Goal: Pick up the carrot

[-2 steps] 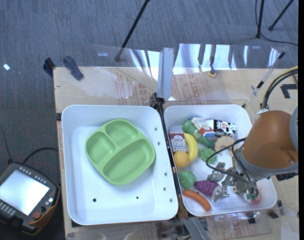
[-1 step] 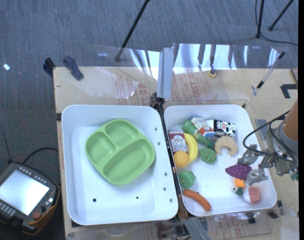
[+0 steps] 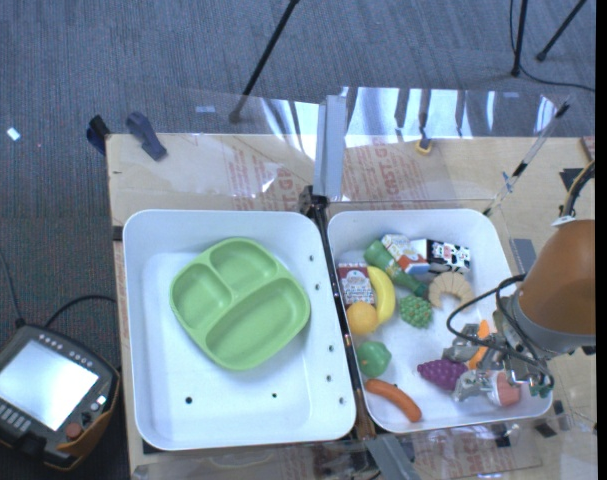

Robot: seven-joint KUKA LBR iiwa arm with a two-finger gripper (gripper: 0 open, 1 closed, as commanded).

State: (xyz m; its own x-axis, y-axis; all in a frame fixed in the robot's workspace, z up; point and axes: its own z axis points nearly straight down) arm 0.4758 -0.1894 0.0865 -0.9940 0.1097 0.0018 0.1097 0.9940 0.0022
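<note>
From above, the claw point(image 3: 495, 366) hangs low over the right white bin point(image 3: 488, 223), at its right edge beside a purple grape bunch point(image 3: 442, 373); how far it's open, I cannot tell. The long orange carrot point(image 3: 394, 399) lies apart from it at the bin's front edge, just below a green pepper point(image 3: 374, 357). Left bin point(image 3: 153, 368) carries a green divided plate point(image 3: 240, 302).

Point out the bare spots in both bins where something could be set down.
Left bin: bare white floor borders the green plate all round, widest along the near edge and near-right corner. Right bin: crowded; the toys fill its middle, and the gripper hangs over the near-right corner beside the grapes. A small bare strip lies between the carrot and the grapes.
</note>
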